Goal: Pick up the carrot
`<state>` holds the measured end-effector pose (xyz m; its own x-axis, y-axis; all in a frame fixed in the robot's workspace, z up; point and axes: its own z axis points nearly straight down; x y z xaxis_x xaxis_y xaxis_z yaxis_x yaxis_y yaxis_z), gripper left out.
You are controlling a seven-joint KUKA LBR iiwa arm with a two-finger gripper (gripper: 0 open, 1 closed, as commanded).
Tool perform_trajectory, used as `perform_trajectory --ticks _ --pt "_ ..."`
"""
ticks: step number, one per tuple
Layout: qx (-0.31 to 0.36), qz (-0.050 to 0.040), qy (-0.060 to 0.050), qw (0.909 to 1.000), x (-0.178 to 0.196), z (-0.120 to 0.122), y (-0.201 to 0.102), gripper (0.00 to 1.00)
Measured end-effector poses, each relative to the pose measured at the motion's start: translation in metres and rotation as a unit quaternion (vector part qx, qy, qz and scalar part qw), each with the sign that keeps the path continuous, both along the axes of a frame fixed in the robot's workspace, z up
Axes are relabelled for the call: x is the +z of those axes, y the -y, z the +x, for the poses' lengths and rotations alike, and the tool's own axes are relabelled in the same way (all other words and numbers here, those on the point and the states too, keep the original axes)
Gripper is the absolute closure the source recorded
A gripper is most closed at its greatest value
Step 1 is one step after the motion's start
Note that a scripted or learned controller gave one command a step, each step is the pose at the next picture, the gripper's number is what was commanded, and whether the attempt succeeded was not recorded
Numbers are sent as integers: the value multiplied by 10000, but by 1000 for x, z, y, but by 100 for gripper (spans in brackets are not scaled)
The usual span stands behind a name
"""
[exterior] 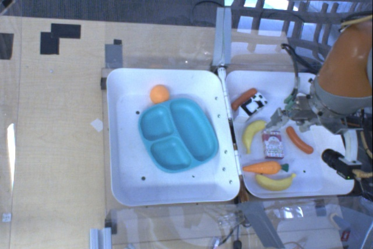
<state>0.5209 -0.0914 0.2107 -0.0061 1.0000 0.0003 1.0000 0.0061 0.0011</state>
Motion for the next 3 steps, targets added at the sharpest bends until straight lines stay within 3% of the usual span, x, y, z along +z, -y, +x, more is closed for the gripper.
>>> perform_trajectory --ticks 1,2,3 --pt "254 -1 2 9997 -24 17 -10 0" --pt "-197 -1 19 9998 -116 -20 -1 0" --pt "1202 -10 83 9927 -121 -27 31 0"
